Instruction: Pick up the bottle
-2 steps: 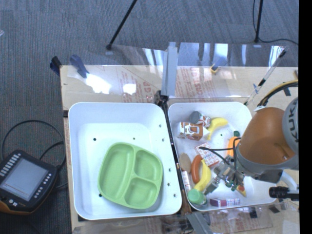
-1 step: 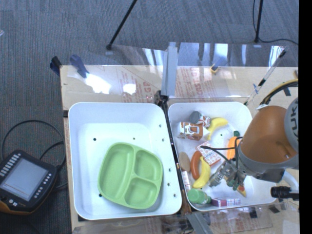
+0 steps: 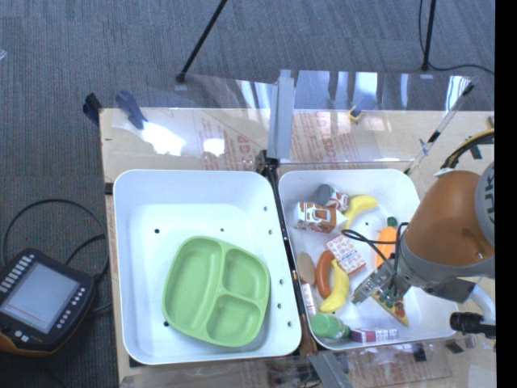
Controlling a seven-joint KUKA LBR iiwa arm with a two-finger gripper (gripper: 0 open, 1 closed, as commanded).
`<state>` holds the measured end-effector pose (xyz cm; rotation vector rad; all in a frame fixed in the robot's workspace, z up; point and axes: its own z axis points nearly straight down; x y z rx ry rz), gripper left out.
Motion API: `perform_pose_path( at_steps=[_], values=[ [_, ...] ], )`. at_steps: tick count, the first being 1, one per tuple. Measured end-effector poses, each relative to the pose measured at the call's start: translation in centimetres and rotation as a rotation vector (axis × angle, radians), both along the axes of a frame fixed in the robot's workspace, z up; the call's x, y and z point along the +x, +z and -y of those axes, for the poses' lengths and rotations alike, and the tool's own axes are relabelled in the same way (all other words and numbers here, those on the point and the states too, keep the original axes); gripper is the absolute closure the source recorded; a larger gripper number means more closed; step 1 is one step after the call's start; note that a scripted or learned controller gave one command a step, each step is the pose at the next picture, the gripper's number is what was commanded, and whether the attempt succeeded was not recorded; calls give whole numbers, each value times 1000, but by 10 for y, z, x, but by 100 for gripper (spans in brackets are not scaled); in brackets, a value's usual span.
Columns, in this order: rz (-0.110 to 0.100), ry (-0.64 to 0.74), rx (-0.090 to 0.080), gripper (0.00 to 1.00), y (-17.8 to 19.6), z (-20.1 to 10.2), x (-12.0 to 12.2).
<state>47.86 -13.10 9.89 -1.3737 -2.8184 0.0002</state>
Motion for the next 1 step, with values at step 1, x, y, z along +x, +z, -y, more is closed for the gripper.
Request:
perform_pose_path(
  at_steps=[1],
  values=[
    [2, -101, -3, 100, 213, -42, 1]
  ],
)
